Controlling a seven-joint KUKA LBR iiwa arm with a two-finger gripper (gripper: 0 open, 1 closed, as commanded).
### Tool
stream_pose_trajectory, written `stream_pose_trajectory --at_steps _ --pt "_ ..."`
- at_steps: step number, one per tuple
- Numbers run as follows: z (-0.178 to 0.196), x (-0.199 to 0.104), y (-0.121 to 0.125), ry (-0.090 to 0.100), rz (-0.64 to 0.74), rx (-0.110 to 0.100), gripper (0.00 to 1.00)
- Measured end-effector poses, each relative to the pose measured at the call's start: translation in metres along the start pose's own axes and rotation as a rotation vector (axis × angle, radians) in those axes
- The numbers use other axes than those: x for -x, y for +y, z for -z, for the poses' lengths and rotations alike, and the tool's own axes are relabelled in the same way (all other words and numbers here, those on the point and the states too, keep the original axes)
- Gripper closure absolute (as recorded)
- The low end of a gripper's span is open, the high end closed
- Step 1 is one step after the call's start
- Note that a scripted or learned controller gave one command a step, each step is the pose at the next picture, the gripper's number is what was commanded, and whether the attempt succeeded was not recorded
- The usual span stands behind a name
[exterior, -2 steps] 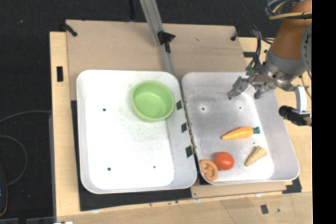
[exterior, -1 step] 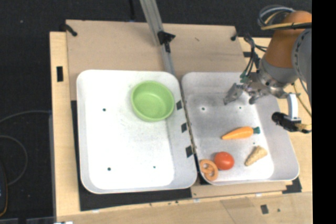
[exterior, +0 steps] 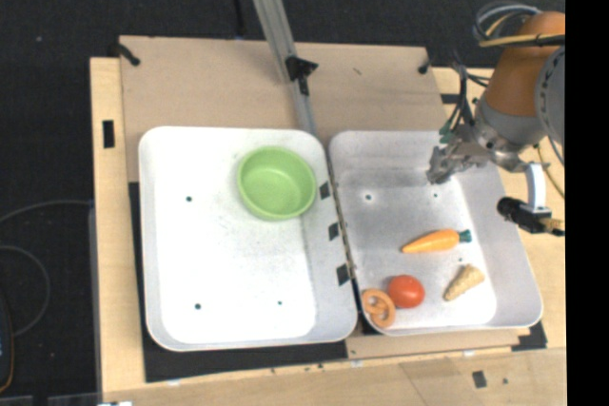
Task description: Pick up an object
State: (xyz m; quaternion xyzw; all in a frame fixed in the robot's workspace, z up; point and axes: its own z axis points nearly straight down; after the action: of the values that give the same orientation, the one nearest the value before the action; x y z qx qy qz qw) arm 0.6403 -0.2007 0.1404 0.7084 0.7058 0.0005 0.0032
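Gripper [exterior: 441, 168] sits over the right bin's [exterior: 381, 157] far side, grip state unclear. Carrot [exterior: 433, 242] lies nearer; we should center over it, align across its width, then descend.

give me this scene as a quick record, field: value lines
left bin: green bowl, near the far right corner
right bin: carrot, tomato, pretzel, cone, all in the near half
gripper: above the right bin's far part, apart from the items
holding: nothing seen
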Motion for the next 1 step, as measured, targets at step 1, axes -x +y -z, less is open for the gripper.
stream_pose_trajectory --at_steps 1 --pt "0.0463 -0.0046 0.0074 0.003 0.006 -0.002 1.00"
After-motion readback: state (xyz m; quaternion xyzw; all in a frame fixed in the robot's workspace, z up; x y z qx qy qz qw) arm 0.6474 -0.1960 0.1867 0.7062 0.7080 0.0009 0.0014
